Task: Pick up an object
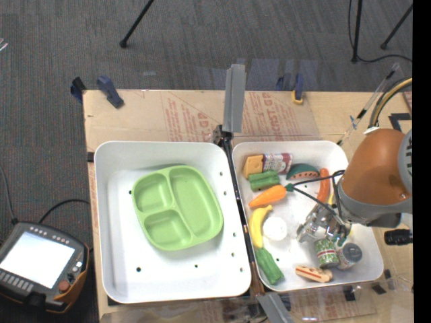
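Note:
My gripper (322, 229) hangs low over the right part of the right bin (335, 149), below the orange wrist band (377, 167). Just under and in front of it a small can with a green and red label (329, 252) lies on its side, its grey end (351, 253) facing right. The gripper's metal tip sits right at the can's upper edge; I cannot see whether it touches. A white round piece (275, 229) lies to its left and a toy hot dog (313, 273) near the bin's front.
The right bin also holds a banana (258, 224), a carrot (268, 196), a green cucumber (269, 266), a watermelon slice (303, 171), an orange wedge (254, 165) and another small can (276, 161). A green divided plate (177, 206) lies in the left bin (111, 180).

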